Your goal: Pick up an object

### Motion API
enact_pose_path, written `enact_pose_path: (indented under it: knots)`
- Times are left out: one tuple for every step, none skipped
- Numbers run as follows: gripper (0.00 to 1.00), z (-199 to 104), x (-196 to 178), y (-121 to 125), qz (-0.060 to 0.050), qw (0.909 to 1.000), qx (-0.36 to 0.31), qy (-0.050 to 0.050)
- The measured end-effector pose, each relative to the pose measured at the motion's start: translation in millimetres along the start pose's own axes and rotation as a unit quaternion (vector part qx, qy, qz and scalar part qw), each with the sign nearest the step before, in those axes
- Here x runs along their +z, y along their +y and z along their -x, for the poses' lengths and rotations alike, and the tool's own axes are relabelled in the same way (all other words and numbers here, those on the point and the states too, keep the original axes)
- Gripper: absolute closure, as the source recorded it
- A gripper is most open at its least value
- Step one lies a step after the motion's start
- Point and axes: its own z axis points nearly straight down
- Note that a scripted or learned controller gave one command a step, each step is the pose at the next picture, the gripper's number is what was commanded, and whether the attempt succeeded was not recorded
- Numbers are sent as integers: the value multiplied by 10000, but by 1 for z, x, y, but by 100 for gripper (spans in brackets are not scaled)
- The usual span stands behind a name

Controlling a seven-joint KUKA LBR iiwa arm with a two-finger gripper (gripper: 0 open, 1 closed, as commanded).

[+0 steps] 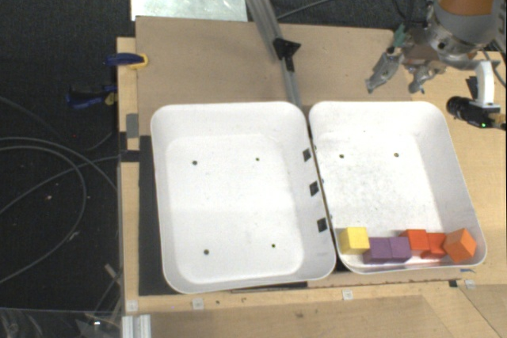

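- The pincer (400, 79) hangs above the table (214, 63) beyond the right bin's (388, 170) far rim, its two thin metal fingers spread, nothing between them.
- Small matte blocks line that bin's near wall: yellow cube (354, 239), purple block (388, 249), red block (424, 242), orange cube (460, 244).
- Both bins are smooth white plastic with rounded corners; the left bin (230, 194) adjoins.
- No readable writing.

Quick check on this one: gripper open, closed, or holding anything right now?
Gripper: open, jaws spread and holding nothing, hanging above the far edge of the right bin, away from the blocks at its near edge.
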Motion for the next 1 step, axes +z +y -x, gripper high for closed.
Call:
enact_pose_path:
  knots:
    - [0,-33,-41,14,29,10000,-17,8]
